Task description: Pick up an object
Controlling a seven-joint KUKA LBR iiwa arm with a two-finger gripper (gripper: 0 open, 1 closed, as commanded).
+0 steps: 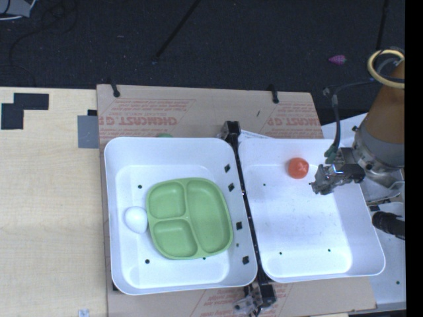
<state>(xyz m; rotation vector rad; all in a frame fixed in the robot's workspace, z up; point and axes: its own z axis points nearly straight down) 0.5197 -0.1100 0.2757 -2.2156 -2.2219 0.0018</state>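
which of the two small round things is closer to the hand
The small orange-red ball in the right bin, just left of the hand; the white ball lies in the left bin.

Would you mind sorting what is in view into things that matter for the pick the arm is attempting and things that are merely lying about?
Likely part of the job:
- gripper, over the right bin
- orange-red ball, just left of the gripper, apparently the nearest candidate

Just lying about for now:
- green divided plate in the left bin
- white egg-shaped object touching the plate's left edge
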